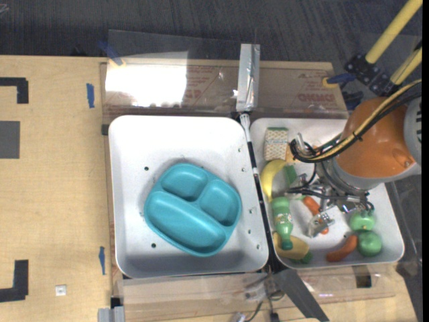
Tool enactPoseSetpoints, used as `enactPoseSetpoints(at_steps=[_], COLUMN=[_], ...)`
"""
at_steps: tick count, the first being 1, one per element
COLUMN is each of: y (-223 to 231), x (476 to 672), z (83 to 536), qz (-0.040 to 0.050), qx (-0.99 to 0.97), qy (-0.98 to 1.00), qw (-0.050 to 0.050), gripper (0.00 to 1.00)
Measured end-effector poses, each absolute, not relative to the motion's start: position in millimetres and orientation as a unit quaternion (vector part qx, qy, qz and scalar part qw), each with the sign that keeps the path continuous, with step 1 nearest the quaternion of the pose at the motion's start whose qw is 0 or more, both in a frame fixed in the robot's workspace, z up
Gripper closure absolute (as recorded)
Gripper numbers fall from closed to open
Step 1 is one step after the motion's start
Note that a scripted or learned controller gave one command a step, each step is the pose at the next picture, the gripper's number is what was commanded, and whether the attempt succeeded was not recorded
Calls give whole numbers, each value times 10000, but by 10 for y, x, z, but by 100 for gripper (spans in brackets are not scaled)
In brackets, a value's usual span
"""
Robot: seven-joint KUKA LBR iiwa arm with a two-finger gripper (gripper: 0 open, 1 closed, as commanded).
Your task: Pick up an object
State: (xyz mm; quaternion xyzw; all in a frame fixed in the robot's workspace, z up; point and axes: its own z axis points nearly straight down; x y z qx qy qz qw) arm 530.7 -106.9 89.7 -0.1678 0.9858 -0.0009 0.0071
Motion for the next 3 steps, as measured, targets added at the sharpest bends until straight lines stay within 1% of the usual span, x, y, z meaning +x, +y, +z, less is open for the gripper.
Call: enactPoseSetpoints(at_steps=[1, 2, 3], y=[-974, -962, -706], x=[5074, 5111, 5644], z=[902, 1031, 2691], qz=[-14, -22, -11], qx=[-528, -538, -1801], qy=[9986, 9984, 9836], qw=[94, 155, 70], gripper=[0, 100, 100])
